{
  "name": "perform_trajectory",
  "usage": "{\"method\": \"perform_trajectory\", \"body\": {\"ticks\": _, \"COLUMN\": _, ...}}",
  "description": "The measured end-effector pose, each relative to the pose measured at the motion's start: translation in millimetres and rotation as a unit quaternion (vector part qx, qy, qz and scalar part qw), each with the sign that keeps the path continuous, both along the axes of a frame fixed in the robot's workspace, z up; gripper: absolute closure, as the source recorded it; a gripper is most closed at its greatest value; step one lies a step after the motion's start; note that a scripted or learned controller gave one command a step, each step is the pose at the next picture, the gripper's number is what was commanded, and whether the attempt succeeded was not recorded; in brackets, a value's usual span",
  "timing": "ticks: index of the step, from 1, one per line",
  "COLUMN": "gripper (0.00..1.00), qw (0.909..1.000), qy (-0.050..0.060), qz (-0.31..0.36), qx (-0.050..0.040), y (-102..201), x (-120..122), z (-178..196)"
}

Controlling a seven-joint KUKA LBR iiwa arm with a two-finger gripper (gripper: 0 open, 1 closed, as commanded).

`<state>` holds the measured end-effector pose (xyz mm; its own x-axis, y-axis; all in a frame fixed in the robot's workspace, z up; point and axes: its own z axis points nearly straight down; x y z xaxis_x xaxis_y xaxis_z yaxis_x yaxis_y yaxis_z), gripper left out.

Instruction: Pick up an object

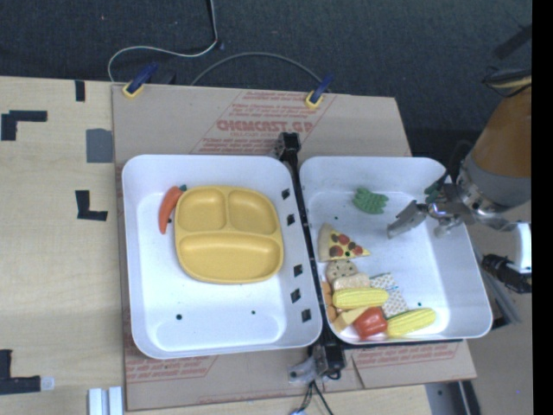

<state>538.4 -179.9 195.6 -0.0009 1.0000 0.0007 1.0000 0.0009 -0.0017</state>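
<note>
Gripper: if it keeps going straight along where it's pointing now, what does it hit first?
The gripper points left and slightly down over the right bin. Most likely it meets bare bin floor first; beyond that sits the pizza slice. Its height above the floor is unclear from this view.

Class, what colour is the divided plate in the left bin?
Yellow: the divided plate shows plainly in the camera view.

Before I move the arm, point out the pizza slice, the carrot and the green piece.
pizza slice (342,246), camera view, middle of its topping face
carrot (167,210), camera view, mid orange body
green piece (371,201), camera view, its centre
</note>
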Motion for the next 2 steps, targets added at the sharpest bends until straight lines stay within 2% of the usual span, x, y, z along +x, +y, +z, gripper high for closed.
{"method": "perform_trajectory", "body": {"ticks": 1, "gripper": 0.00, "qw": 1.0000, "qy": 0.001, "qz": 0.001, "qx": -0.0003, "y": 13.2, "x": 57.9, "z": -73.8}}
{"method": "perform_trajectory", "body": {"ticks": 2, "gripper": 0.00, "qw": 1.0000, "qy": -0.001, "qz": 0.003, "qx": 0.0000, "y": 71.5, "x": 100.3, "z": -113.5}}
